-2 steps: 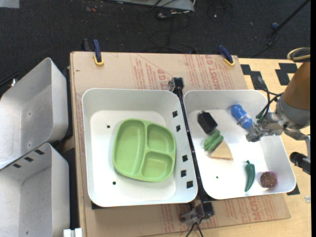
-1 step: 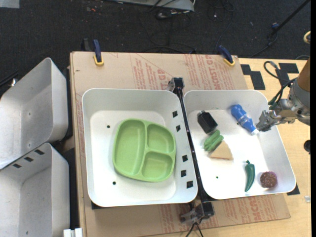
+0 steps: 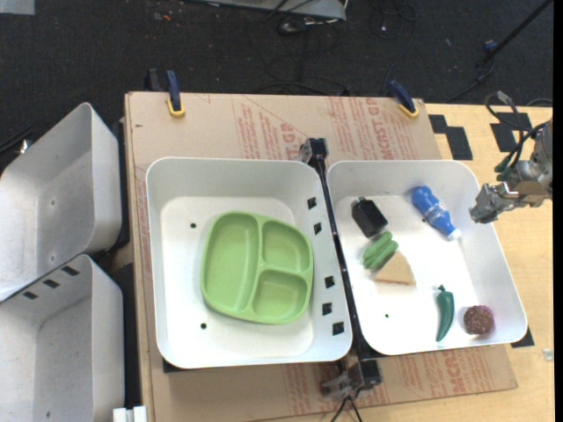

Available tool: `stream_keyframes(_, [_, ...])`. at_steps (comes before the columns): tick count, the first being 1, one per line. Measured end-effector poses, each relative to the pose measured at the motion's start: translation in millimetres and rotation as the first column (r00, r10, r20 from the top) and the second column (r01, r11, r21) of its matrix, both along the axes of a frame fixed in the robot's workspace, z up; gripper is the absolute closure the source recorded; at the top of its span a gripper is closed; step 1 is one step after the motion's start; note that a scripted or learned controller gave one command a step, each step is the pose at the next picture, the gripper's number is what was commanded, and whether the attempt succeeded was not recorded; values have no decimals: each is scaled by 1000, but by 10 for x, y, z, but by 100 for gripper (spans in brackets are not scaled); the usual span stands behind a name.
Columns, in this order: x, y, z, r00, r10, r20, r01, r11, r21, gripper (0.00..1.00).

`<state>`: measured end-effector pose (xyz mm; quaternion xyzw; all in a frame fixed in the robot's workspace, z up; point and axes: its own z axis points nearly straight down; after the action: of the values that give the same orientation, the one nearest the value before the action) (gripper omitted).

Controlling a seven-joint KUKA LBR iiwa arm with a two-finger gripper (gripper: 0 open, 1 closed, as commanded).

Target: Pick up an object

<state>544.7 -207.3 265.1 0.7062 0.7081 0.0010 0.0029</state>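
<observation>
My tool (image 3: 489, 202) sits over the right bin's (image 3: 508, 262) far edge, grip state unclear. Blue bottle (image 3: 435, 211) just left of it; green pepper (image 3: 444, 313) nearer camera.

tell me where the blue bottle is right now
The blue bottle lies in the right bin, near its upper right corner, right of the black block and left of the gripper at the bin's edge.
</observation>
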Motion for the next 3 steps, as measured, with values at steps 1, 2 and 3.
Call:
stream_keyframes(1, [53,582,42,1000,5,-5,-5,1000,4,100])
stream_keyframes(2, [57,1207,21,1000,6,-6,-6,1000,4,100])
stream_keyframes(3, [154,1782,-131,1000,5,-8,-5,1000,4,100])
